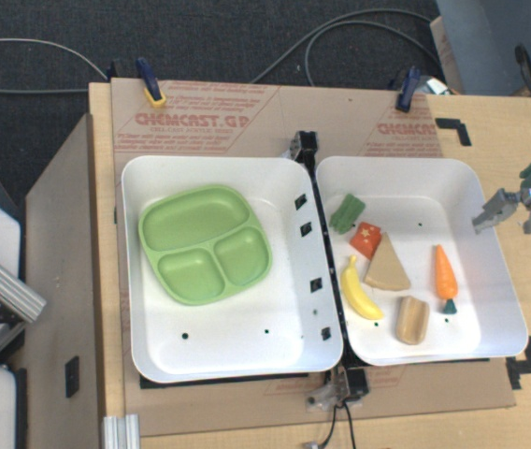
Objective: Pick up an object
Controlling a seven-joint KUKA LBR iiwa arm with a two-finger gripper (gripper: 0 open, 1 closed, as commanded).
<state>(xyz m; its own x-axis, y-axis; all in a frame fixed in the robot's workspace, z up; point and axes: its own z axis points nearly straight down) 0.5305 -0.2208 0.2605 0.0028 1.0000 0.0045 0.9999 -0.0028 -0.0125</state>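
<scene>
A: Where's the gripper [513, 209]?

B: At the right edge, over the right bin's [462, 181] outer rim. Grey metal parts; too small to tell whether it's wide or narrow. Nothing seen in it.

A: And the things to pick?

B: All in the right bin. Green block [347, 213] near the top left, red block [366, 239] just below it. Banana [360, 291] lies along the left wall. Tan wedge [388, 266] beside the banana, touching the red block. Tan cylinder [411, 320] below the wedge. Carrot [445, 271] upright on the right, apart from the rest.

A: Left bin [219, 358]?

B: Green divided plate [206, 243], three sections, upper left.
</scene>
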